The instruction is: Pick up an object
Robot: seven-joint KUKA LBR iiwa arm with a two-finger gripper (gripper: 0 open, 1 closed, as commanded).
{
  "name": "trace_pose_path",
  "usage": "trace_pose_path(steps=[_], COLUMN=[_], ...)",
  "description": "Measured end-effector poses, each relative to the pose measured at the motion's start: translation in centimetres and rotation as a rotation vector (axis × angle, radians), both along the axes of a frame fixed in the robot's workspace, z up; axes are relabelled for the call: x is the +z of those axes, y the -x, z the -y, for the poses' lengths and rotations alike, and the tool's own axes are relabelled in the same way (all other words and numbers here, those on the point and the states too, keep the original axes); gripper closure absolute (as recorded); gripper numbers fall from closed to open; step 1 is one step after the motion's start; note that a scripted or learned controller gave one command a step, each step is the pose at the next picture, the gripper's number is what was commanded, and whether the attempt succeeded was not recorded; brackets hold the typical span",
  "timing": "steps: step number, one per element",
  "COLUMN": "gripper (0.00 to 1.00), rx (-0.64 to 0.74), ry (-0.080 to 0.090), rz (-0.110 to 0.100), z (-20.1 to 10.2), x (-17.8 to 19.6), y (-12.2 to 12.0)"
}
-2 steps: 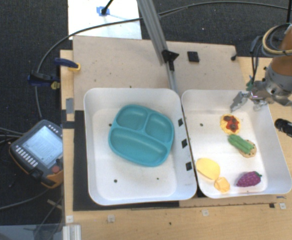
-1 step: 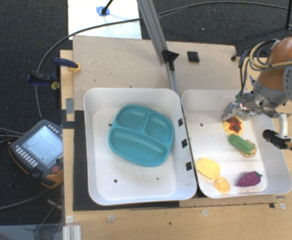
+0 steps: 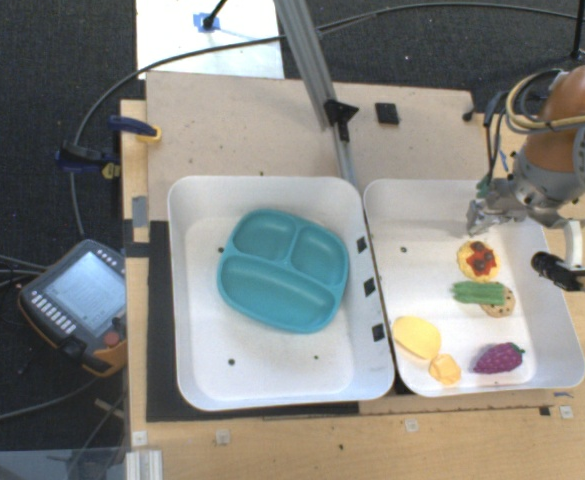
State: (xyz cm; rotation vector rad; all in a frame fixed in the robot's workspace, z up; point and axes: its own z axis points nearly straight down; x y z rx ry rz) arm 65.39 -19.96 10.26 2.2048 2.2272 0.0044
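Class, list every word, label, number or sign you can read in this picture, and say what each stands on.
None can be read.
The pendant screen is lit, but its contents are too blurred to read.
The plate, bins and toy foods bear no visible text.

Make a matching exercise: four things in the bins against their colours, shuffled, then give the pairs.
Things:
1. tray
2. grapes
3. lemon
4. beans

Colours:
A. green
B. yellow
C. teal
D. purple

Pairs: 1-C, 2-D, 3-B, 4-A
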Motion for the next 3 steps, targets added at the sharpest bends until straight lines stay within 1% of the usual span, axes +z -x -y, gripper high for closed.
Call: trace_pose_path(steps=[1,2,3], gripper=[1.00,1.00,1.00], rx=[-0.003,-0.003,-0.001], ry=[-0.002,-0.002,-0.005], rz=[0.000,-0.001,-0.007], z=[-0.3,-0.2,-5.3], x=[6.5,10.2,9.6], y=[-0.1,-0.3,1.7])
